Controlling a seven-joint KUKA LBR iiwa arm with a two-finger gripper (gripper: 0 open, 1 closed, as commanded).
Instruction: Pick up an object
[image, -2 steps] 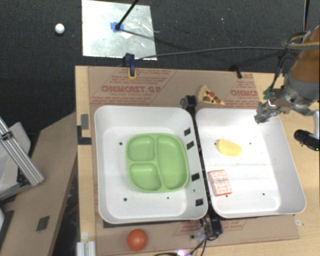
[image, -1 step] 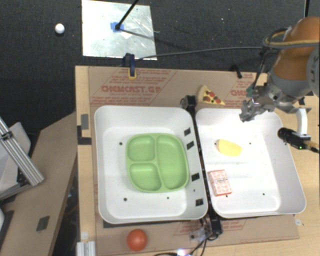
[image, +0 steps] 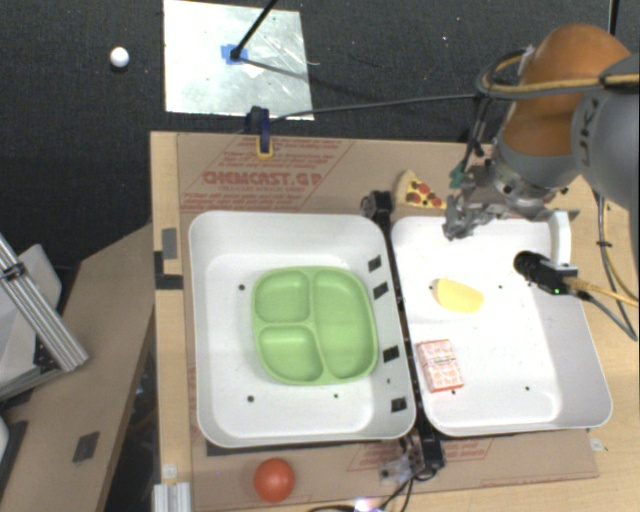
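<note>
Nearest the camera, an orange ball (image: 273, 479) sits on the bench outside the bins; just past it, a red-and-white packet (image: 439, 365) lies in the right bin (image: 570, 400) and a green divided plate (image: 313, 324) in the left bin (image: 215, 400). Further back in the right bin is a yellow piece (image: 458, 296). Beyond it the gripper (image: 462, 222) hangs over the bin's far edge, nothing seen between its tips; can't tell its open/closed state.

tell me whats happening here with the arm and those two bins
A grey robot arm reaches in over the right bin, its tool hanging above the bin's far left corner. Nothing is in its grasp. A yellow piece and a small red-and-white box lie in that bin. The left bin holds a green divided tray.
</note>
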